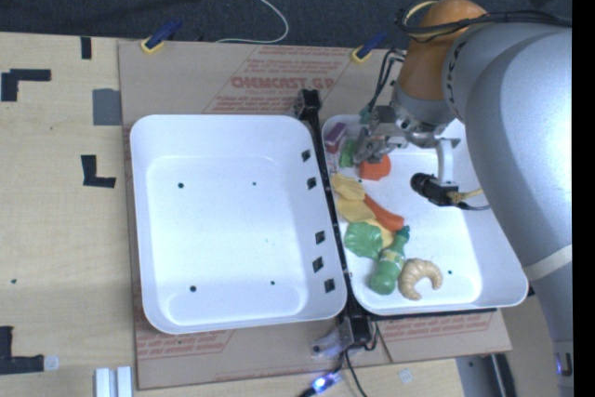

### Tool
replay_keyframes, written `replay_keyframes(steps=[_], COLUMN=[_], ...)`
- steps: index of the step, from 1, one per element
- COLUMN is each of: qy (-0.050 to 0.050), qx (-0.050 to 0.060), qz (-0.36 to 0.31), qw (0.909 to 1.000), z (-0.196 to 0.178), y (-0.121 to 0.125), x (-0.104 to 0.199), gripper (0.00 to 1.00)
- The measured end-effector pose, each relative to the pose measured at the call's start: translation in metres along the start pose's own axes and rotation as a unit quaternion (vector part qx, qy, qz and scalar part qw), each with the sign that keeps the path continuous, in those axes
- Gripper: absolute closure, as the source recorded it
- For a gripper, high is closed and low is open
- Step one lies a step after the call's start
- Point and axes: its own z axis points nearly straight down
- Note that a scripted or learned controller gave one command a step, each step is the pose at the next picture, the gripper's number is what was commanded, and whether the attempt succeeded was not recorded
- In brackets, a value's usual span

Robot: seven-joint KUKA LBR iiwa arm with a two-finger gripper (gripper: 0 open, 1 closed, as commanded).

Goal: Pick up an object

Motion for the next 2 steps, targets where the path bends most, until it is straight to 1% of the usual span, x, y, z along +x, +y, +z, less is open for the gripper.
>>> replay_keyframes(steps=[2], qy=[0.0], qx=[-0.001], qz=[0.0], qw=[1.0], z=[-0.0001], y=[0.0003], x=[0.0004], gripper=[1.0])
